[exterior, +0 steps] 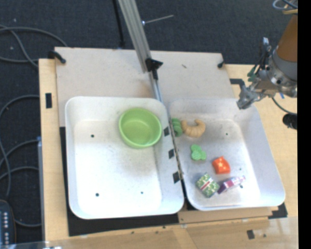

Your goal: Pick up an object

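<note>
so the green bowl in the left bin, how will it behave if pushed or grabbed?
The green bowl looks like thin plastic, so probably light and apt to slide on the smooth left bin. It sits upright on its base, so tipping seems unlikely unless caught at the rim. Its wide round wall likely suits a rim pinch.

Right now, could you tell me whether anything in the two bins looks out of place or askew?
Little stands out. The green bowl sits upright in the left bin. The croissant, the green piece, the orange block and the others lie loose in the right bin. Both bin floors look speckled with dirt.
</note>
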Controlling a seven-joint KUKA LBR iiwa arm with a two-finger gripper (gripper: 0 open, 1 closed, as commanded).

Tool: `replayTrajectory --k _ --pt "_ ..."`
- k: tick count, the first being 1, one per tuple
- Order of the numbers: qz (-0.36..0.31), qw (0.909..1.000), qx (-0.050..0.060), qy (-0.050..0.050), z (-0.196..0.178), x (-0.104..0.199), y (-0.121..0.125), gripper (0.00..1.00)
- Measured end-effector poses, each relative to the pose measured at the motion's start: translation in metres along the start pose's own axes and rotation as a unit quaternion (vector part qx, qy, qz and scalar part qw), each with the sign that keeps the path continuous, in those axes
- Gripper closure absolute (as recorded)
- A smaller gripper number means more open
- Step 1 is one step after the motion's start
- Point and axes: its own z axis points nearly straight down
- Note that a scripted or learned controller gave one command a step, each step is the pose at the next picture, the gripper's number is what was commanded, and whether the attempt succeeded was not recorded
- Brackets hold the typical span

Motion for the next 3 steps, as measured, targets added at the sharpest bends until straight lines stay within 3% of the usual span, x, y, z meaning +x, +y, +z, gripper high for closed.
replayTrajectory --k 3 --pt "0.0 1.0 0.004 0.001 0.027 0.152 0.006 1.0"
